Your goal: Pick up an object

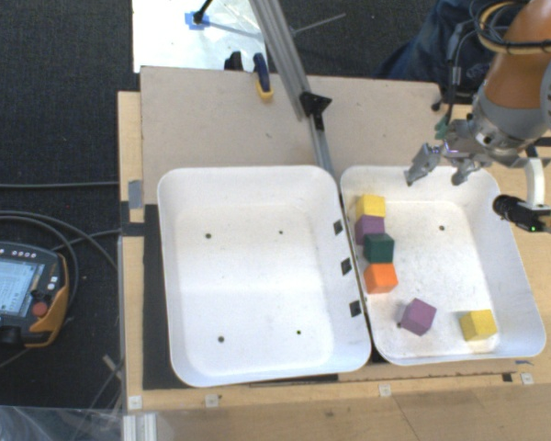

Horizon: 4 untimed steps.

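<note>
Dark carpet around a tan desk (230, 122); two white bins side by side on it. Left bin (179, 196) has nothing but a few dark dots on its floor. Right bin (523, 324) holds six cubes.

Along the right bin's 9 o'clock wall, a touching column running toward 6 o'clock: yellow cube (372, 206), purple cube (369, 227), green cube (379, 247), orange cube (380, 277). Second purple cube (418, 316) sits apart, tilted, at about 6 o'clock of the bin floor. Second yellow cube (477, 324) is in the 5 o'clock corner, near the rim.

Arm (523, 58) comes in from 3 o'clock, orange band above grey wrist. Pincer (438, 166) hangs over the right bin's 12 o'clock rim, fingers spread open, nothing between them. It's well apart from every cube; nearest is the yellow one at the column's top, toward 8 o'clock of the pincer.

Grey pole (285, 49) slants across the desk from 12 o'clock down to the gap between bins. Teach pendant (18, 288) lies on the carpet at 9 o'clock, cable trailing.
</note>
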Each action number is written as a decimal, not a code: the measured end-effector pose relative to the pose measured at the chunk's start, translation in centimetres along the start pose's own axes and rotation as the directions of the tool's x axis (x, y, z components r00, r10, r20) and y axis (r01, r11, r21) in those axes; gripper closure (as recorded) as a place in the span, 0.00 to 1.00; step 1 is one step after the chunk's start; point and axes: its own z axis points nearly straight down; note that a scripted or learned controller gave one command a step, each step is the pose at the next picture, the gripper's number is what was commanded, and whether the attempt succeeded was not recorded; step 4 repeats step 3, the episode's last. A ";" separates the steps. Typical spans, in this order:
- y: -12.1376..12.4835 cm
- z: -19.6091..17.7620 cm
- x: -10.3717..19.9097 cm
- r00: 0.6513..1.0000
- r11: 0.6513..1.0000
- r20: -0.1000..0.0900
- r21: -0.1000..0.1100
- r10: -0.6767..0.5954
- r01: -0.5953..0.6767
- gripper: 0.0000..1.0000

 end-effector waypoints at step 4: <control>0.2 2.8 11.0 1.000 1.000 -0.004 -0.007 -0.005 0.005 1.00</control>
